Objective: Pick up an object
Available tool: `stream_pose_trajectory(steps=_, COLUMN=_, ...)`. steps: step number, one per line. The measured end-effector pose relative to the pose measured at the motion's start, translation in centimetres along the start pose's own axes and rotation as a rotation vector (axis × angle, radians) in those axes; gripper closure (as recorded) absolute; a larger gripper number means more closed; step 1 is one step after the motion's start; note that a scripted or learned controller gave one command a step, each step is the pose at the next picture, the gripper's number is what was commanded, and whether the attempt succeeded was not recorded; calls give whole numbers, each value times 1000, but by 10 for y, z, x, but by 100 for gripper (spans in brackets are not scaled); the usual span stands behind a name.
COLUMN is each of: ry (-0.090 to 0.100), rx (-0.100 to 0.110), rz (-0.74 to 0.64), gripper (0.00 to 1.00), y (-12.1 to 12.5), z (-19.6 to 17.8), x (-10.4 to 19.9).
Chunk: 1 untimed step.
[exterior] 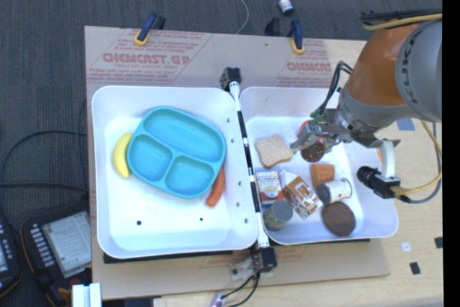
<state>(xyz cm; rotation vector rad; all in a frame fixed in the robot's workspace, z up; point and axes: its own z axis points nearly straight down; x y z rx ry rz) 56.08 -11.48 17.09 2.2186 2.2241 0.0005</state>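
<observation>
**In the right bin: gripper over round brown item**

Round brown item [313, 152] lies beneath the gripper [317, 137], beside bread slice [273, 150]; finger state cannot be told. Arm [392, 75] reaches in over right bin [374, 226] rim. Foods crowd the near half. Left bin [104, 176] carries blue tray [176, 152], banana [120, 155], carrot [216, 188].
</observation>
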Motion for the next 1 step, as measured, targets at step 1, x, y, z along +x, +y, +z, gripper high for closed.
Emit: stream_pose_trajectory(steps=1, ry=0, rx=2, rz=0, gripper=100, y=-21, z=-13, x=69)
